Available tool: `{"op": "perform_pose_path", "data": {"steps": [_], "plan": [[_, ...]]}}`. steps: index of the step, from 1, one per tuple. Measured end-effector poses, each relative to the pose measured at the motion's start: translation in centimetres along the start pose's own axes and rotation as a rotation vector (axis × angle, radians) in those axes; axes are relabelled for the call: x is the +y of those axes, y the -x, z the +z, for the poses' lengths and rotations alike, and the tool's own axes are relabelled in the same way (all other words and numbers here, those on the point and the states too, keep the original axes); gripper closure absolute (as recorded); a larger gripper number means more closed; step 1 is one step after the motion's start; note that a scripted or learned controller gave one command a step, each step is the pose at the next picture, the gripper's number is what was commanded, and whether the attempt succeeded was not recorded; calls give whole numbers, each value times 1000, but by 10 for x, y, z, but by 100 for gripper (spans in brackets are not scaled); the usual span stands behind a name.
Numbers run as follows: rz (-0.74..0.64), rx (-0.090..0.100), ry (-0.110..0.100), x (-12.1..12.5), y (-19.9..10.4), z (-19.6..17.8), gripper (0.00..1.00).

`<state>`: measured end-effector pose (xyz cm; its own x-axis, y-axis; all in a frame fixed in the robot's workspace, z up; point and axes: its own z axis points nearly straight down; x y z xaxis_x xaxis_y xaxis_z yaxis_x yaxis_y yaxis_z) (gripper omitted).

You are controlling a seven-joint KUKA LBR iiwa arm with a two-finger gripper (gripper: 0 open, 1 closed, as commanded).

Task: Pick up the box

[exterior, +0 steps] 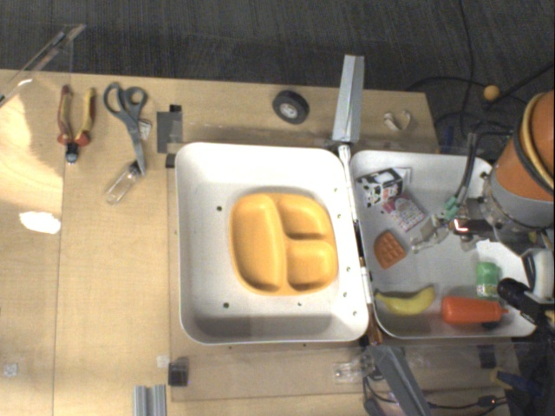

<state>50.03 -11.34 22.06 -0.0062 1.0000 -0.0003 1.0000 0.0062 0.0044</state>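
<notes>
The box [381, 187], small, white and printed with dark and coloured patches, lies in the right bin [395, 317], near that bin's far left corner and tilted a little against the bin's edges. It sits just right of the divider where the right bin meets the left bin [201, 232].

The arm [529, 167], grey with its orange band, enters over the right bin's right side. The gripper [444, 224] reaches leftward from the wrist over the middle of the right bin, so the box lies up and to the left of it, apart from it, with a pinkish wrapped item [406, 215] between the two. Whether the claw is spread or closed cannot be made out, as its tip is small and blends with cables and glare; nothing can be seen held in it, and whether it touches anything cannot be told.

Other things share the right bin with the box: an orange waffle-like piece [391, 249] below the box, a banana [406, 301] along the near wall, a red-orange carrot-like item [471, 309] to the banana's right, and a green object [488, 276] just above that item.

The left bin holds a yellow divided tray [284, 240] at its centre.
</notes>
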Motion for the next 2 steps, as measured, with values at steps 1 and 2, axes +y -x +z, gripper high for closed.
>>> {"op": "perform_pose_path", "data": {"steps": [1,2], "plan": [[-133,-3,10,68,15,117,0],[-170,-6,22,114,-8,124,0]]}}
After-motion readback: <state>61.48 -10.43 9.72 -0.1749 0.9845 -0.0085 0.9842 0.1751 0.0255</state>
